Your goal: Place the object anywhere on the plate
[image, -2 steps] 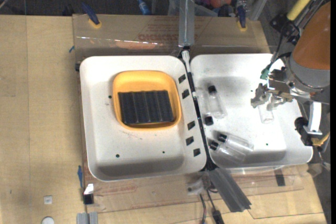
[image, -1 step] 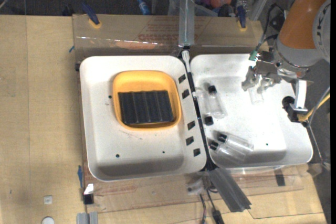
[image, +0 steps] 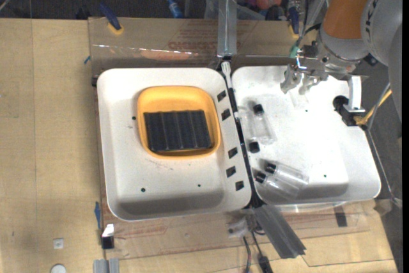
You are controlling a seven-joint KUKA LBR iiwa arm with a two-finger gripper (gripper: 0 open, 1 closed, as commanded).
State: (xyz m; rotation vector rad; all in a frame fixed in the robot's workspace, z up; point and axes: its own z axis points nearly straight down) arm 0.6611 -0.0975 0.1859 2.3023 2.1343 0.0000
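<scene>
We see the gripper (image: 298,84) hanging over the far part of the right bin (image: 332,156), its pale fingers (image: 291,82) pointing down with nothing between them, though we cannot tell whether they are spread or closed. Two clear bottles with dark caps lie in that bin along its left side, one (image: 260,124) nearer the middle and another (image: 284,174) toward the near edge, well apart from the gripper. In the left bin (image: 121,188) sits the yellow plate (image: 176,97) with a dark ribbed tray (image: 177,130) resting on it.
</scene>
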